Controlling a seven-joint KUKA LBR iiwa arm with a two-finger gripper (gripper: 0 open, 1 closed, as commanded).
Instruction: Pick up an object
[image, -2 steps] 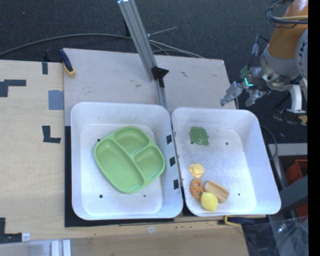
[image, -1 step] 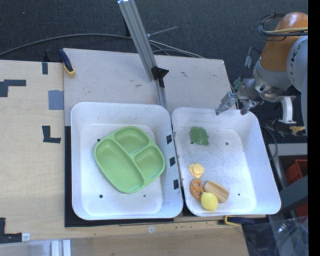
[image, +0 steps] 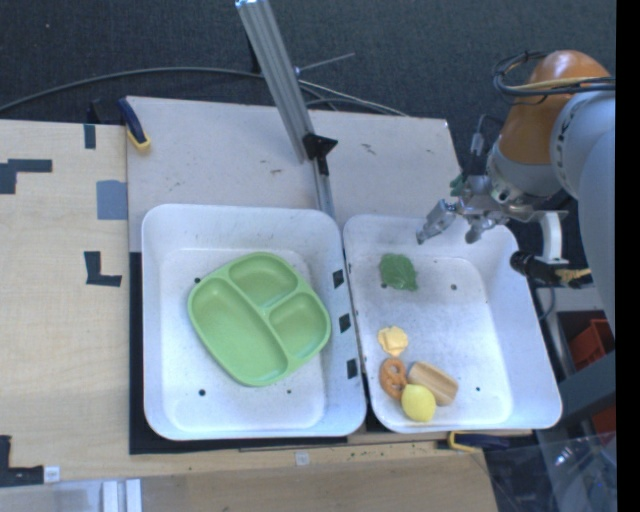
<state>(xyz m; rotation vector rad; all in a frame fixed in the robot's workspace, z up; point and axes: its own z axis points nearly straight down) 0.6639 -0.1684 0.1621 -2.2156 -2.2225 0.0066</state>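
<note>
The gripper (image: 455, 225) hangs over the far right corner of the right bin (image: 520, 300), its two fingers (image: 432, 226) spread apart with nothing between them. Nearest to it is a green leafy toy vegetable (image: 398, 271), lying on the bin floor a little below and to the left of the fingers, apart from them. Further toward the near edge of the same bin sits a cluster of toy foods: a small yellow piece (image: 393, 340), then an orange pretzel-like ring (image: 392, 375) just below it, a tan wedge-shaped block (image: 433, 381) touching the ring's right side, and a yellow lemon (image: 418, 403) pressed against both at the bottom. The left bin (image: 160, 300) holds a light green divided plate (image: 259, 316) with three compartments, lying flat and turned at an angle. Both bins rest side by side on the counter (image: 60, 300), and a grey metal pole (image: 285, 85) slants across the far side above them.
</note>
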